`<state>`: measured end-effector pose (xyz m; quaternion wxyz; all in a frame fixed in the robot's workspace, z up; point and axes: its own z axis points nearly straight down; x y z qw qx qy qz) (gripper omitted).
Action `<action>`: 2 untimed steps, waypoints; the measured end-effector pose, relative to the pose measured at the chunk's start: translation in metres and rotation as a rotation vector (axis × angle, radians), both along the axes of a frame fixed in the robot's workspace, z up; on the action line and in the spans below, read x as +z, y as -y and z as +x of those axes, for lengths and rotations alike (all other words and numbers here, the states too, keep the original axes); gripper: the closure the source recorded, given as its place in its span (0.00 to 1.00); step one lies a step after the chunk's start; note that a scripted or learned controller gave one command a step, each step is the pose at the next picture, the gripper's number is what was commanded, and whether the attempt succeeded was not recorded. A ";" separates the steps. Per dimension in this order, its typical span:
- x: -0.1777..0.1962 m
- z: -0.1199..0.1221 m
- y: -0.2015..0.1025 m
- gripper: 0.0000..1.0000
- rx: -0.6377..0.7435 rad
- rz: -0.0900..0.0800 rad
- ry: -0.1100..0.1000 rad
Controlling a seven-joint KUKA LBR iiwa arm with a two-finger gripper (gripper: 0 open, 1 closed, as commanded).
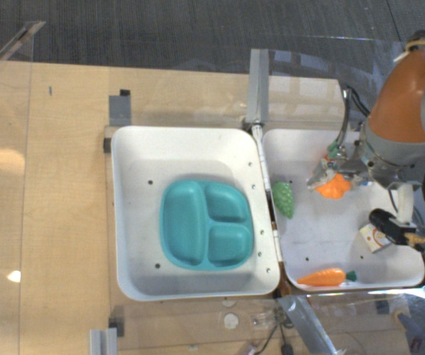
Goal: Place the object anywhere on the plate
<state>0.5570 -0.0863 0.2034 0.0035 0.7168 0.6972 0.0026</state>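
A teal divided plate [206,224] lies in the left white bin [134,198]. Over the upper part of the right bin [301,146], my gripper [333,177] reaches in from the right. A small orange object [335,188] sits between its fingertips, and the fingers close against it. The object is well to the right of the plate, across the wall between the two bins.
In the right bin a green leafy toy [283,199] lies against the left wall. An orange carrot [321,277] rests along the front wall. A black and white item [380,231] sits at the right side. A metal post [258,87] rises behind the bins.
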 end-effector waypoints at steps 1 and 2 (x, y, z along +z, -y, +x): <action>-0.010 -0.022 -0.074 1.00 0.027 0.002 -0.004; -0.010 -0.009 -0.142 1.00 0.201 0.001 -0.003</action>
